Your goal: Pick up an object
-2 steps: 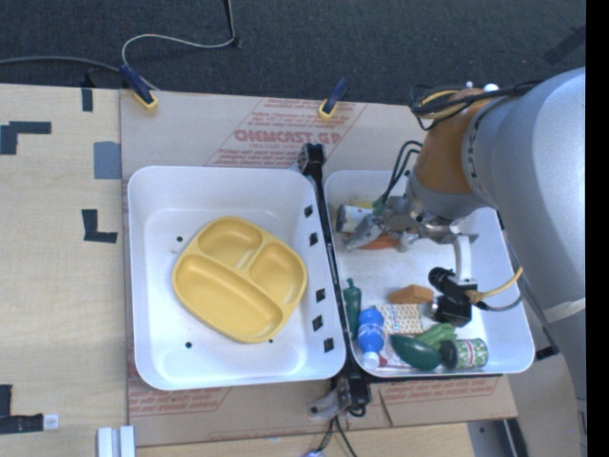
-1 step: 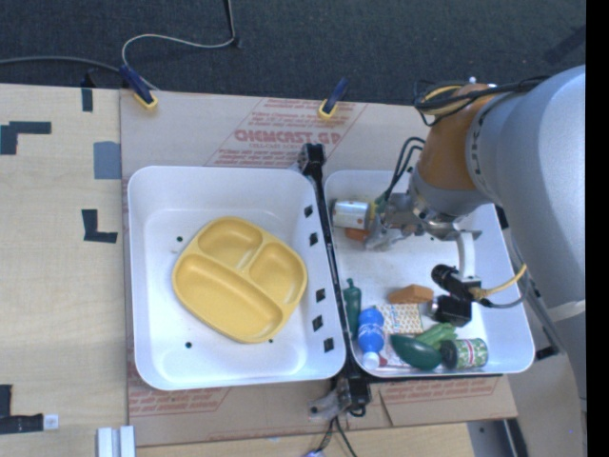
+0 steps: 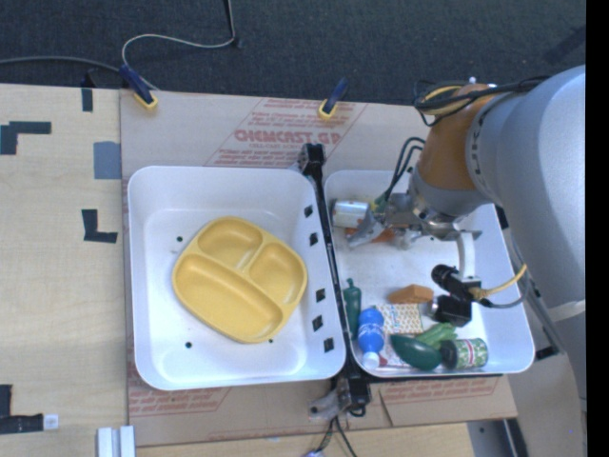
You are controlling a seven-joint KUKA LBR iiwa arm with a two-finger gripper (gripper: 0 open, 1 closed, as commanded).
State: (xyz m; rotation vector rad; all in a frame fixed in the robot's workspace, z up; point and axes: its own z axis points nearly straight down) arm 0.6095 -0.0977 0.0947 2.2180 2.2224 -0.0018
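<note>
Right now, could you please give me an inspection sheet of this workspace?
Surface: cardboard sheet clamped on the bench, bearing two white bins.
Job's things: right bin holds a blue-capped bottle, dark green bottle, green can, green vegetable-like item, orange piece.
Clutter: yellow divided tray in the left bin.
Grippers: hand low over the right bin's far left corner; finger state unclear.
Cables: black cable behind the bench; yellow and black leads on the arm.
Surroundings: dark carpet.
</note>
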